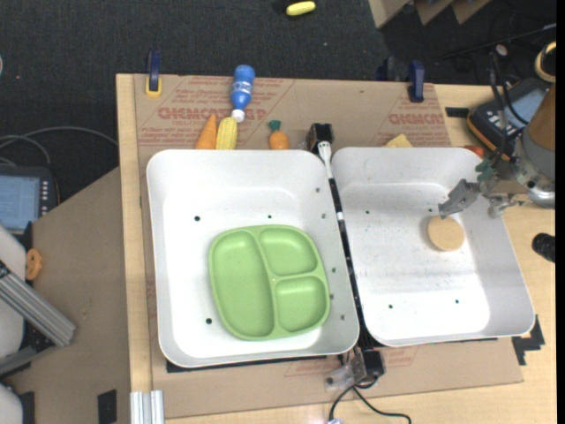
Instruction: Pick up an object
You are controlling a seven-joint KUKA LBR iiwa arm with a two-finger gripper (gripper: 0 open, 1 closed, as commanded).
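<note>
A round tan disc (pixel 446 234), like a cookie, lies flat in the right white bin (pixel 415 321), toward its upper right. My gripper (pixel 475 205) hangs just above and to the right of the disc, reaching in from the right. Its fingers (pixel 455 199) stand spread apart with nothing between them; the left one points down toward the disc's upper edge. A green divided plate (pixel 265 281) lies in the left white bin (pixel 177 201).
Behind the bins on the board lie a blue-and-white bottle (pixel 242 87), a corn cob (pixel 227 132), two carrots (pixel 206 133), (pixel 278 138), and a black item (pixel 320 135) at the rim between the bins. Cables and gear crowd the right edge.
</note>
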